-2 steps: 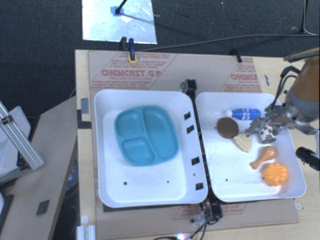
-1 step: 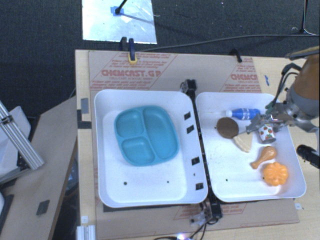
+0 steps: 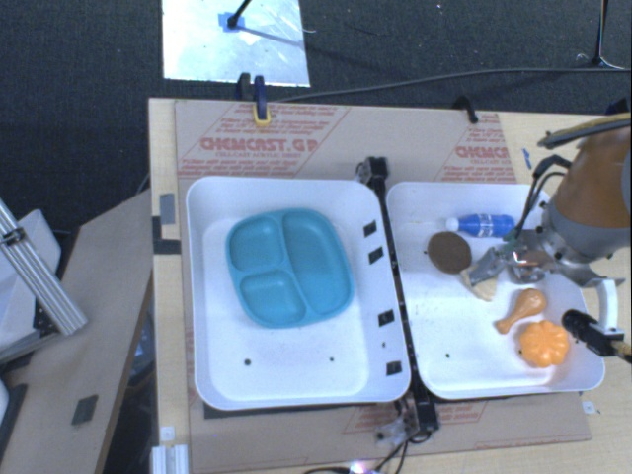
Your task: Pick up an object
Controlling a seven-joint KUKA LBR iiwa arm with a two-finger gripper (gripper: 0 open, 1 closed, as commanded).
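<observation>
Board (image 3: 286, 131) reads, perhaps, "CHEMCAST GP".

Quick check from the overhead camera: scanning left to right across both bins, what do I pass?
Blue divided plate in the left bin → brown round object → blue bottle → drumstick → orange fruit, these four in the right bin.

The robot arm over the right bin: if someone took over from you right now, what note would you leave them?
Gripper: low in the right bin, at a pale item beside the brown round piece. I cannot tell how the jaws stand or whether anything is held.
Also in that bin: blue bottle, drumstick toy, orange pumpkin-like toy.
Left bin: blue divided plate.
Done: arm is down among the objects.
Left: confirm a grasp and lift one object.
</observation>
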